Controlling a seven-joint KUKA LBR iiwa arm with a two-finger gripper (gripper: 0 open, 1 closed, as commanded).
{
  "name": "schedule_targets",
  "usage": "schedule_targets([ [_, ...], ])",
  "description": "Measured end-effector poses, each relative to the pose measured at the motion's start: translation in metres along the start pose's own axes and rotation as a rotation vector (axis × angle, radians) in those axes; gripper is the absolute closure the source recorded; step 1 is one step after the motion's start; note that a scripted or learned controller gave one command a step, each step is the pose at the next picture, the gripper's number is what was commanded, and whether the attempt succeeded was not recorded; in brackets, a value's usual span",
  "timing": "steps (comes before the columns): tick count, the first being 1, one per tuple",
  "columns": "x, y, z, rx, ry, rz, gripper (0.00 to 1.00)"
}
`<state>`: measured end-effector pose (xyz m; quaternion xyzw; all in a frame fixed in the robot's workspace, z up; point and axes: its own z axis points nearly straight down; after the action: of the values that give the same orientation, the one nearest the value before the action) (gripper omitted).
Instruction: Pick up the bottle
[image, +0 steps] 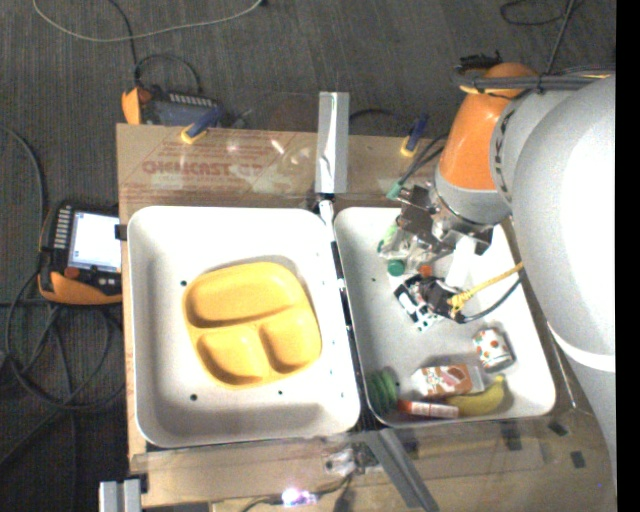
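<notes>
The gripper (420, 228) hangs low over the far part of the right bin (375, 330), and its own metalwork hides the tips, so whether it is open or closed cannot be told. The bottle (392, 245) appears to be the small clear item with a green cap (397, 267). It lies just beside the gripper, close to the bin's left wall and not far from its far edge, and nothing shows it being gripped. The main risk is a miss. The clear body is hard to read, and a descent slightly off centre could nudge it against the wall or roll it aside. The wall also leaves little room on that side, so the gripper could catch the rim. The banana (487, 400), the carton (447, 378) and the spotted can (492, 347) sit well apart by the near edge and pose little risk.
</notes>
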<state>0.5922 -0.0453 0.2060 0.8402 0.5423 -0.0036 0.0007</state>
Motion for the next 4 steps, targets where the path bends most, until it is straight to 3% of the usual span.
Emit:
schedule_targets([
  [1, 0.023, 0.001, -0.044, 0.000, 0.000, 0.252, 1.00],
  [2, 0.074, -0.024, -0.061, -0.001, 0.000, 0.232, 1.00],
  [3, 0.147, -0.058, -0.082, 0.003, 0.003, 0.649, 1.00],
  [4, 0.215, -0.110, -0.060, 0.003, 0.002, 0.776, 1.00],
])
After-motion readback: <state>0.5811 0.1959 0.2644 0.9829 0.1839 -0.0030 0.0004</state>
